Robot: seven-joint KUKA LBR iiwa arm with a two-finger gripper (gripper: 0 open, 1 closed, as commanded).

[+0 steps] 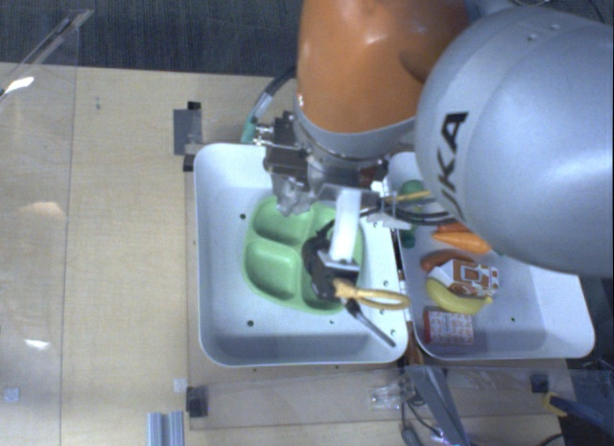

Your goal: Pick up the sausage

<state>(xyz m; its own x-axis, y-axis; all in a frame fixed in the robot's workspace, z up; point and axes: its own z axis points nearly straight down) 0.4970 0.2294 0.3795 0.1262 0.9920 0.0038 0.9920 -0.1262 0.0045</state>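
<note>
On the pale wooden worktop (96, 271), two shallow white bins are set side by side. Within the left white bin (216, 329), a light green plastic tray with several rounded compartments (273, 264) is seen lying flat, towards the bin's middle. Above the far part of this tray, the gripper (291, 199) is held at the end of the grey arm with the orange band (374, 41), by which much of the upper right of the view is covered. Whether the gripper is spread or pressed together cannot be told, since it is looked down upon and partly masked by the wrist.

In the right white bin (566, 334), well apart from the gripper, the reddish-brown curved sausage (434, 261) is found near the bin's left wall, touching a small box with a white and red label (472, 276). Just on the near side of the sausage, a yellow banana (451, 297) is laid. On its far side an orange carrot (462, 239) is partly hidden under the arm. A flat reddish packet (448, 327) is placed by the near edge of that bin, and a small green item (413, 188), too covered to be identified, is glimpsed at the far end.
</note>
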